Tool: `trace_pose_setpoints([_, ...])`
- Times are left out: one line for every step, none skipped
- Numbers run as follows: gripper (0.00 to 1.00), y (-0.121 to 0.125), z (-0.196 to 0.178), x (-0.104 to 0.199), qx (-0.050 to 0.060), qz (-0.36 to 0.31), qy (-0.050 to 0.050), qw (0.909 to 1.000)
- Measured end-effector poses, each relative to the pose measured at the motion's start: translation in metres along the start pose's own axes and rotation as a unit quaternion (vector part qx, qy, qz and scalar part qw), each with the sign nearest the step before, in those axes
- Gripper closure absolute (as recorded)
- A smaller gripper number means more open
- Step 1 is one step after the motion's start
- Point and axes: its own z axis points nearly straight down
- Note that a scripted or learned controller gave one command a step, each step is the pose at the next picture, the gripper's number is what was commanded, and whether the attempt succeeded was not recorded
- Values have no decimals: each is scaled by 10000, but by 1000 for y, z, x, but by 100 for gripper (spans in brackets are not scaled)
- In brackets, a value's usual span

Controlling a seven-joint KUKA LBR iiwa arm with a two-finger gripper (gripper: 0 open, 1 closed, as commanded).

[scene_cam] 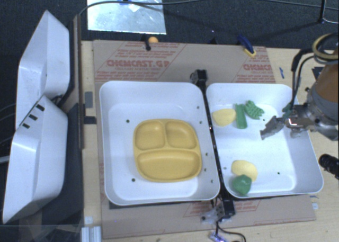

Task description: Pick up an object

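The right bin (304,175) holds several toy foods. Near its far left lie a pale yellow piece (223,116), a long green piece (241,116) and a ridged green piece (254,109). At the near side a yellow lump (244,168) touches a round green piece (242,184). My gripper (282,127) hangs over the right half of this bin, to the right of the ridged green piece and apart from it. Its fingers stand open with nothing between them.
A yellow divided plate (168,149) lies in the left bin (114,130). A black clamp (199,76) sits where the bins meet at the far side. White housings (39,114) stand left of the bench, and a metal sheet (126,2) lies behind it.
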Motion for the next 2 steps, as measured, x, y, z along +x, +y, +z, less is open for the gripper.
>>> trace_pose_setpoints([0,0,0,0,0,0,0,10000])
trace_pose_setpoints([0,24,43,-37,18,12,1,10000])
